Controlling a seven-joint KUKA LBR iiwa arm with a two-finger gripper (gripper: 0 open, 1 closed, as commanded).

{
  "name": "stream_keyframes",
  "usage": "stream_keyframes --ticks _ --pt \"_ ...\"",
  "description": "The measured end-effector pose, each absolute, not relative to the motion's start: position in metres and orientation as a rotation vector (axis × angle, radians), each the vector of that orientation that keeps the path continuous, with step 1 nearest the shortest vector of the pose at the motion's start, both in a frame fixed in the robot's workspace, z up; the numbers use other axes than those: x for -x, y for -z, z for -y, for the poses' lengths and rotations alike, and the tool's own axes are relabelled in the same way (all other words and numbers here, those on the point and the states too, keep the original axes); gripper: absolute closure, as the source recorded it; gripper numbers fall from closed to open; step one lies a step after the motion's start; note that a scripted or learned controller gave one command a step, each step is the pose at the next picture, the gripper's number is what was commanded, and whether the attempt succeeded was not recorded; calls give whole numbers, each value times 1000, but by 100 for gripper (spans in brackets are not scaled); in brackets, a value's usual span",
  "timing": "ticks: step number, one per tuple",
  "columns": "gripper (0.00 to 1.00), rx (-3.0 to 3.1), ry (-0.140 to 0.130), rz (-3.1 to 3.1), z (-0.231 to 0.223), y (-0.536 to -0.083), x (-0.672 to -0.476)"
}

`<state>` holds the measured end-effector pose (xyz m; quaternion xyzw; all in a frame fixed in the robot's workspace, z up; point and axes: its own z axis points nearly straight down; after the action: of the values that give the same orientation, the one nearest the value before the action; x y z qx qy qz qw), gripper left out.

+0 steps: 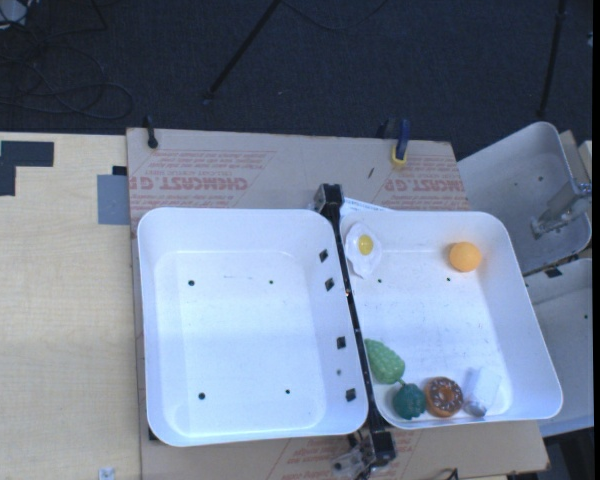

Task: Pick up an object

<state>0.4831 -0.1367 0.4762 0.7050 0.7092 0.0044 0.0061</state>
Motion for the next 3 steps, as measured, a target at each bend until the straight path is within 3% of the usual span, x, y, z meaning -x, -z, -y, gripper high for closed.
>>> stream_keyframes --ticks 2,3 --pt "0 -2225 4 -2221 186 -458 -476" --pt "0 -2213 -5 -2223 146 -537 -476"
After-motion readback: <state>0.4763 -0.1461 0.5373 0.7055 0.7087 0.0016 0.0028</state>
